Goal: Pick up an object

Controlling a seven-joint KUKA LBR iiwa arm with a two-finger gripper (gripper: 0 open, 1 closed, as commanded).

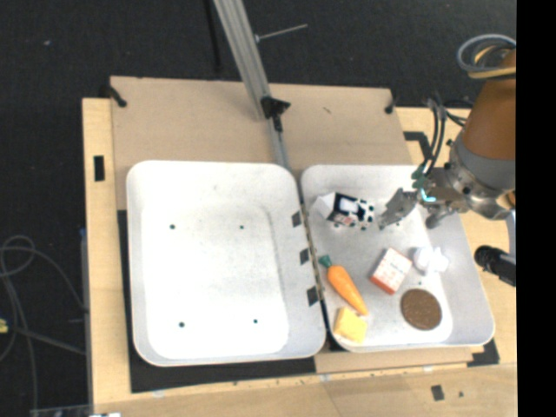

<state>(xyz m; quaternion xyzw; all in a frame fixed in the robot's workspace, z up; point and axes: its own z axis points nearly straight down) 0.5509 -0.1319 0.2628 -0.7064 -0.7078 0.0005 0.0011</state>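
Note:
The right bin [460, 320] holds several objects. A black-and-white toy cow [347, 211] lies near its upper left. An orange carrot [346, 287] and a yellow block [350, 325] sit by the left wall. A red-and-white box [390, 269], a small white object [430, 259] and a brown disc [421, 308] lie toward the right. My gripper [415, 213] hangs over the bin's upper right, just right of the cow, open, with nothing between its fingers.
The left bin [143, 259] sits beside the right one on the wooden bench. A grey metal rail [243, 46] slants down from the top to the bins' shared edge. Cables lie off the bench at the far left.

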